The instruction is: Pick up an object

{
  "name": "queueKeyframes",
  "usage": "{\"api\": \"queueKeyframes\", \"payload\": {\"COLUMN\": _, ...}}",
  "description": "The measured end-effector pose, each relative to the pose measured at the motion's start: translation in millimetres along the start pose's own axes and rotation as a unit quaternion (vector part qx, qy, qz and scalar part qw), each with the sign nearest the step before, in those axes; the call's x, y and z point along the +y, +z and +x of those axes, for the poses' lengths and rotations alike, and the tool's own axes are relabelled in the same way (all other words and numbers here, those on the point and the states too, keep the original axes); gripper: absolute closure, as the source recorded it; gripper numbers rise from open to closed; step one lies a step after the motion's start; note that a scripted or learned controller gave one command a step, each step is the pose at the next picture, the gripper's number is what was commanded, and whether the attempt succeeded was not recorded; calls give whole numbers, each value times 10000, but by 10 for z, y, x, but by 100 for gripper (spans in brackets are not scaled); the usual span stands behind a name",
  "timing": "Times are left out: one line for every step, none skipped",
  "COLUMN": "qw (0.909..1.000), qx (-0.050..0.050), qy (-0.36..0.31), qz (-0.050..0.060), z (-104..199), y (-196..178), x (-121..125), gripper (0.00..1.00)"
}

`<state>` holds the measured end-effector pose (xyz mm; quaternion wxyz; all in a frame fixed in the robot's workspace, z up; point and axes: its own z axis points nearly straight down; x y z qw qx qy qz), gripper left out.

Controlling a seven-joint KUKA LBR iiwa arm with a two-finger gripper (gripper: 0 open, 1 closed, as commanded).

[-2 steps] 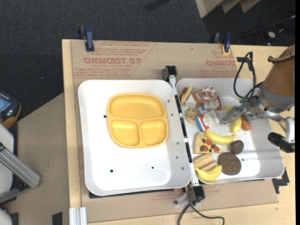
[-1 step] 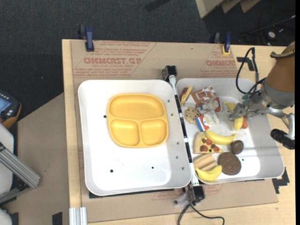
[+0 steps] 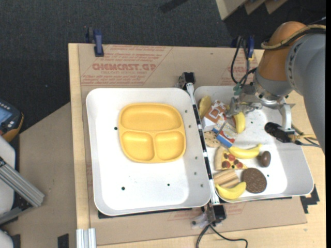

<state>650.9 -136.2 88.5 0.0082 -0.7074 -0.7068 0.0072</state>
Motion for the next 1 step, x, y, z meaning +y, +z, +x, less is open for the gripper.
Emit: {"api": "queueKeyframes", "payload": {"qw": 9998, "qx": -1, "qy": -44, "qz": -181, "z": 758, "y": -1048, "x": 153, "gripper": 100}}
